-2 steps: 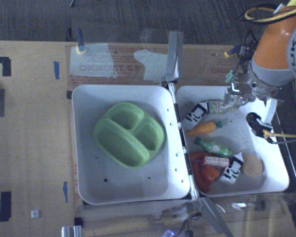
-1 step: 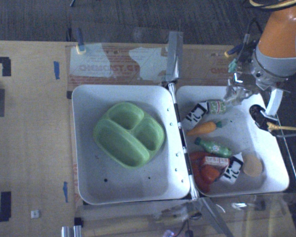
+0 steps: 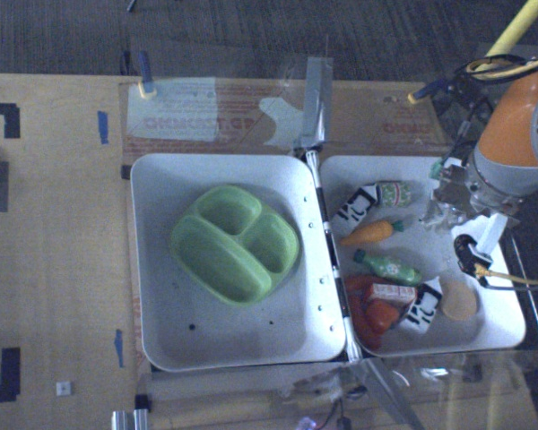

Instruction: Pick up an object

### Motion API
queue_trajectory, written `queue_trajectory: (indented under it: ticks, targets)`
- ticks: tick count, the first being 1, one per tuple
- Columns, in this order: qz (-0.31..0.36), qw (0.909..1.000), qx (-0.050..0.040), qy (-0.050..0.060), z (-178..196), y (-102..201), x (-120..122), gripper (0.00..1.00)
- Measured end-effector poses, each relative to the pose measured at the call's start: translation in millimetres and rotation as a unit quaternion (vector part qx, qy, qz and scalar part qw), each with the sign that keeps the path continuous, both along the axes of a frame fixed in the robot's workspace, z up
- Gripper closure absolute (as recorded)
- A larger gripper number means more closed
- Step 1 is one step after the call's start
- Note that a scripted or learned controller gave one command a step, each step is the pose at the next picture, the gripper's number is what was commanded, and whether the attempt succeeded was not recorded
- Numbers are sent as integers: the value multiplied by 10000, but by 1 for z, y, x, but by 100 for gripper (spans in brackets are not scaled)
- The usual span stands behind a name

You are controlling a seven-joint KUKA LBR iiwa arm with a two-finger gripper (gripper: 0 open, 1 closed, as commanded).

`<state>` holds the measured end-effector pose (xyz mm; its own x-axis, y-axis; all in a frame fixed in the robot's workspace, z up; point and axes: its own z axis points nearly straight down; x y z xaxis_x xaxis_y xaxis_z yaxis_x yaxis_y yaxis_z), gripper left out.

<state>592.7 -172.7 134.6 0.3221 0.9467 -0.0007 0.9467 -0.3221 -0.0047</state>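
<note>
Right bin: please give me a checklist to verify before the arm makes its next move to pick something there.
1. Objects are available in the right bin: ok. A carrot, a green bottle, a can and a tan disc lie there.
2. Gripper is above the right bin: ok, near its upper right part.
3. Gripper is free of any object: cannot tell, the view is blurred there.
4. A target lies apart from its neighbours: ok for the carrot; not ok for the red items, which lie piled together.
5. Green tray lies clear of the path: ok, it sits in the left bin.
</note>
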Motion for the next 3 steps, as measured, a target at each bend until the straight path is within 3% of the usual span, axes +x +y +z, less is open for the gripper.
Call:
queue_trajectory:
  ticks: [1,2,3]
  targets:
    - [-200,9998,7,6,5,-9,-13,100]
    - [605,9982,-8,-19,21,-21,-5,100]
    - [-2165,9763,-16,-4,87,-8,-7,100]
